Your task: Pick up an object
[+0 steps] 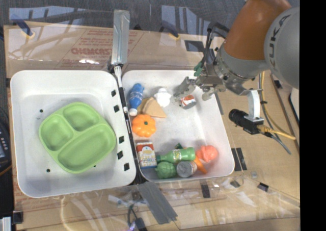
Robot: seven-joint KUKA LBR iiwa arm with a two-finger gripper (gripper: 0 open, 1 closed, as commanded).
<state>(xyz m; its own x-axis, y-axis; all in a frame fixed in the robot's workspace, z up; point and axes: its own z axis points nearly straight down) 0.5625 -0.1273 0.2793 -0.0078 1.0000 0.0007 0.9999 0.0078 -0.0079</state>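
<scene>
- At the near edge of the right-hand shallow white plastic bin [224,138]: a green plastic bottle lying on its side [177,155], a round grey metal can end [184,169] just beside it, and a soft coral-pink rounded toy [207,154] touching an orange piece at the bin's near right corner.
- Just left of those, against the divider: a small red-and-white printed carton [146,154].
- Further up the same side: an orange toy pumpkin [143,125], then a tan wedge-shaped block [152,108], a blue-and-white bottle [135,96] and a small white rounded object [163,97].
- In the left-hand white bin [25,92]: a light green compartment tray [77,136], well apart from the arm.
- Toward the far right of the right bin: a small red-and-white packet [188,101], lying on the bin floor, the likeliest target.
- Above and just beside that packet: the grey two-finger gripper [196,88], low over the bin; cannot tell how far apart the fingers stand, and nothing plainly seen between them.
- Step in hand, judging by the pose: closing in on the packet, grasp not yet secured.
- Next move calls for: centring over the packet, descending to the floor, closing firmly, then lifting straight up clear of the bin's far wall.
</scene>
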